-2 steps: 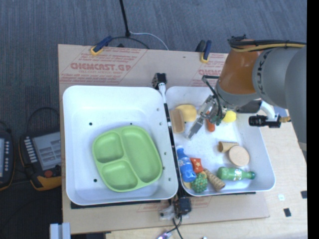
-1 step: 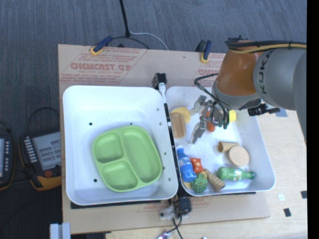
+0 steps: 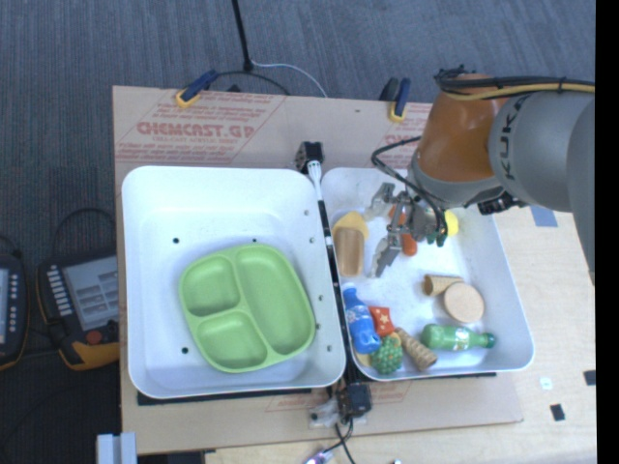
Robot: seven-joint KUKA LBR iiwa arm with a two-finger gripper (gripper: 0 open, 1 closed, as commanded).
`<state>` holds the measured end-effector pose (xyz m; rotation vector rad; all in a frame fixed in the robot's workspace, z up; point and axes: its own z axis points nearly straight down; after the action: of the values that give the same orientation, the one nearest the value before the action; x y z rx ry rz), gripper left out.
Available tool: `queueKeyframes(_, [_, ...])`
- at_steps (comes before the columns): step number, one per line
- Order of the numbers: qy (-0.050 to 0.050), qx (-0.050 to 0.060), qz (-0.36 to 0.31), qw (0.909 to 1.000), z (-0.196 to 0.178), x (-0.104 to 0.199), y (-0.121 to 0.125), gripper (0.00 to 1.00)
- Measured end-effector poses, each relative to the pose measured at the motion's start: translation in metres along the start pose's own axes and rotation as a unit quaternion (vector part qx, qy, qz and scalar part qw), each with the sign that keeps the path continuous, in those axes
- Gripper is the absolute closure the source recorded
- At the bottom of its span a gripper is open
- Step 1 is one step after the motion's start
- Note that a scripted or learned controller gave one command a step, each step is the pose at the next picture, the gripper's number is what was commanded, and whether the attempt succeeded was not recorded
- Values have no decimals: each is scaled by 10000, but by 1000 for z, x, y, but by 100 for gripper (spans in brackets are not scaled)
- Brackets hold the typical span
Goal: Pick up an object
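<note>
Hovering in the right bin (image 3: 503, 288): tool (image 3: 395, 245), grip state unreadable; bread piece (image 3: 348, 243) at its 9 o'clock, just beside.

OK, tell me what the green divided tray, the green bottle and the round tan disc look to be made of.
Green divided tray: probably moulded plastic, smooth and slightly satin, one even colour with rounded compartment walls.
Green bottle: likely glossy plastic, judging by the bright highlight along its side.
Round tan disc: looks like matte unfinished wood, pale and dull, though painted plastic can't be ruled out.
</note>
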<state>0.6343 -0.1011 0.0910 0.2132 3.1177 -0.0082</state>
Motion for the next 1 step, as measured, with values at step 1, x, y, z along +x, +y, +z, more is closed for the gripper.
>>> queueKeyframes(1, [-30, -22, -370, 9993, -1, 31, -4, 0])
